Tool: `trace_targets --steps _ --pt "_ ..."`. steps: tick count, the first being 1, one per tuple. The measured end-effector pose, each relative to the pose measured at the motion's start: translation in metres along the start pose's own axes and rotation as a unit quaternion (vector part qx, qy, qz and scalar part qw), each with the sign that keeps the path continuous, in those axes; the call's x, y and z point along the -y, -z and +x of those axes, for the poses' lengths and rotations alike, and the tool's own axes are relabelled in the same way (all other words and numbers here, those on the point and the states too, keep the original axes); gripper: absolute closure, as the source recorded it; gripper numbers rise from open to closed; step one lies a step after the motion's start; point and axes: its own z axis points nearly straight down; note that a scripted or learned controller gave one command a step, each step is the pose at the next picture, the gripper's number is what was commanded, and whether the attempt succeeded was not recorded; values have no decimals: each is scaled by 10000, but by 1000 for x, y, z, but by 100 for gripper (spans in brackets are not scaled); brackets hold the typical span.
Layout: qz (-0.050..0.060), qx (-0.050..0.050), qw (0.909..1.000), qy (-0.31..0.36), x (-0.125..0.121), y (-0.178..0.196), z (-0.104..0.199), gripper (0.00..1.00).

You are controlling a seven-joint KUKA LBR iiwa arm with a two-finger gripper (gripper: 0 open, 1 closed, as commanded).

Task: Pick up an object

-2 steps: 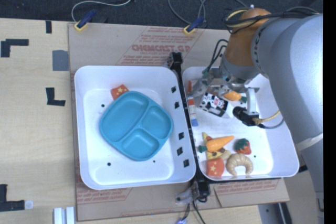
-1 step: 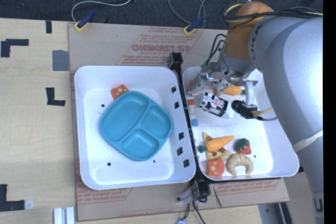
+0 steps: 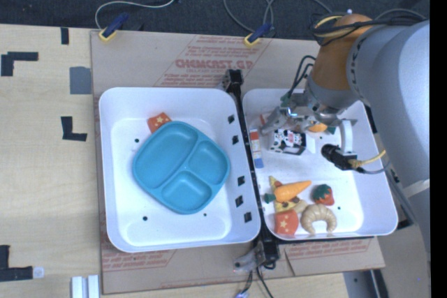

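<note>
Over the right bin (image 3: 377,223), the gripper (image 3: 290,139) hangs low: reach step.
Whether it is open or closed, I cannot tell; next it probably must settle on one toy, perhaps the carrot (image 3: 293,189).

Two bins (image 3: 112,115), one blue tray (image 3: 181,166), one carrot (image 3: 293,188), one croissant (image 3: 319,218), one strawberry (image 3: 322,194), two orange blocks (image 3: 158,121).
</note>
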Motion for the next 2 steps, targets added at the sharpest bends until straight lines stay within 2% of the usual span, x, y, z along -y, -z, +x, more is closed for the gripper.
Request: trace_targets --steps 1,2 --pt "41 -11 10000 -4 -27 -1 20 0" --pt "27 -3 10000 7 -27 8 21 100"
